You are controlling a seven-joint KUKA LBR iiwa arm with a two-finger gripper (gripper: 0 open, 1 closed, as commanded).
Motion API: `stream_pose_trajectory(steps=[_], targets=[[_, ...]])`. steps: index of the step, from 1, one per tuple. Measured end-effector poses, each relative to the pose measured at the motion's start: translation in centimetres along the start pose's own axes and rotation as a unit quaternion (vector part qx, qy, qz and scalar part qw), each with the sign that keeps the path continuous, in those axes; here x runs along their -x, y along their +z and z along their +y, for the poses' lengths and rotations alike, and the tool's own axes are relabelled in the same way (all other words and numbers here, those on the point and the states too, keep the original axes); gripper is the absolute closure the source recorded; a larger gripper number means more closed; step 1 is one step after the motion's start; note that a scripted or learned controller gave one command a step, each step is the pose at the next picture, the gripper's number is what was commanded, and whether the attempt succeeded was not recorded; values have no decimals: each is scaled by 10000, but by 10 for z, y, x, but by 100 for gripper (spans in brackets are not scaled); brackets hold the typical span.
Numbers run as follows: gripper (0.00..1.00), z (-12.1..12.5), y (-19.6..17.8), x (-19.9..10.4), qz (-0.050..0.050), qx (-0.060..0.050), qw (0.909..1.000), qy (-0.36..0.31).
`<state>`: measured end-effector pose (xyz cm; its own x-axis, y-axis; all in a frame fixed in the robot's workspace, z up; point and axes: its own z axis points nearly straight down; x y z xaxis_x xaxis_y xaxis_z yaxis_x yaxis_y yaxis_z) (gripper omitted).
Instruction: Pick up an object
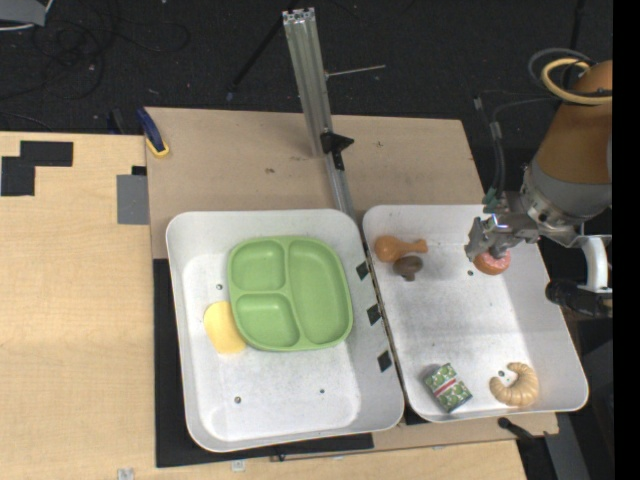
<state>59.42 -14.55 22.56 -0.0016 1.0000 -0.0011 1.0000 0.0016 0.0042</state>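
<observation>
The pink-red round object lies at the far right of the right bin, directly beneath my claw, which partly covers it. Its long axis cannot be judged. Whether my claw is gripping it or merely over it, I cannot tell. The brown drumstick-shaped toy lies to its left, apart.

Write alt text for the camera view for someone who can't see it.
A grey robot arm's gripper sits over a pink-red object in the right white bin, which also holds a croissant, a green packet and a brown toy. The left bin holds a green divided tray and a yellow item.
</observation>
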Motion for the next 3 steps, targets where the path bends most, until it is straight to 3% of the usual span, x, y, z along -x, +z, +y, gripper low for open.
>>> stream_pose_trajectory(steps=[1, 3], targets=[[100, 0, 3, 0, 4, -29, 10000, -8], [100, 2, -2, -114, 16, -43, 10000, -18]])
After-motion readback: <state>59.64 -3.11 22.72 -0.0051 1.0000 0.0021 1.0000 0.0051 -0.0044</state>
